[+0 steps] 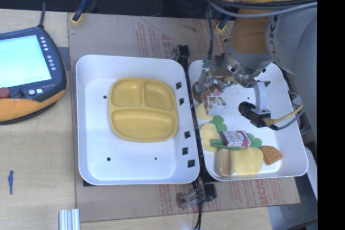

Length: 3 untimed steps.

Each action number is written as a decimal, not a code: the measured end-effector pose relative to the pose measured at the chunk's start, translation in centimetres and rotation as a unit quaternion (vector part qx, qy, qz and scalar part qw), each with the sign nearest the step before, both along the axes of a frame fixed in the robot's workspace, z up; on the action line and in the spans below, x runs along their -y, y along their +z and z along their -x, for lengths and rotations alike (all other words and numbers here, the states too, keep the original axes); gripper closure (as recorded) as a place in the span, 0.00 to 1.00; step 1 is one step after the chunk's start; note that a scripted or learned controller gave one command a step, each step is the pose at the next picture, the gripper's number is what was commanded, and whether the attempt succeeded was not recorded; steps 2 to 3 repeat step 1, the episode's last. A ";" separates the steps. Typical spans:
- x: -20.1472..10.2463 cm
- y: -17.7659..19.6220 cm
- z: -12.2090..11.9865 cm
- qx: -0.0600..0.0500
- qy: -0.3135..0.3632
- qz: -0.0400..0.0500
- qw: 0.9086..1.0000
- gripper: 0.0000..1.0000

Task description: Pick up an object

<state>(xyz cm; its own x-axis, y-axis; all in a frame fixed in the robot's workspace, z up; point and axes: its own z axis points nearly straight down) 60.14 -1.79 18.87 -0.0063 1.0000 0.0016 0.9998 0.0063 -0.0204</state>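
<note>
We see the gripper (207,85) low in the right bin (288,110), at its top left corner. A small carton (214,100) lies just under it, touching. Its long side runs up and down the bin. More toys lie nearer us.

A robotics lab is showing itself: a teach pendant (29,70) is lying on the surface (38,169) beside two white bins (91,70).

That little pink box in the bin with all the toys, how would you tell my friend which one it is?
Look at the right white bin, the crowded one. Near its front edge green toy leaves lie among yellow pieces. The small pink box lies on the green, the one pink and white thing among its neighbours.
</note>
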 end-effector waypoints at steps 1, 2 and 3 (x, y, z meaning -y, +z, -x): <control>-6.0 2.0 2.1 0.007 0.002 0.000 1.000 1.00; -6.0 2.0 2.1 0.007 0.002 0.000 1.000 1.00; -6.0 2.0 2.1 0.007 0.002 0.000 1.000 1.00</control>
